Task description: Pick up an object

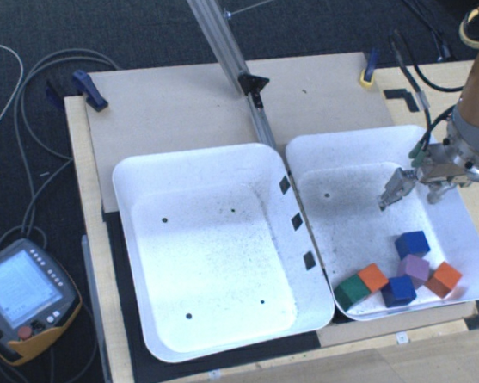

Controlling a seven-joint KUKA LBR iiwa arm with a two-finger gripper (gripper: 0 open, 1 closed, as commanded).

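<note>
The tool (393, 191) hangs above the middle of the right bin (339, 152); whether it is released or clenched cannot be told, and nothing is visibly held. The candidate objects cluster in the bin's near corner: a green block (350, 290), two orange blocks (372, 277) (445, 278), two blue blocks (411, 244) (398, 291) and a purple block (416, 268). Likely hazards: the blocks sit touching or nearly so, so a descent may straddle two, nudge one aside, or meet the bin wall. The left bin (135, 186) lies beside it on the surface (169, 108).
</note>
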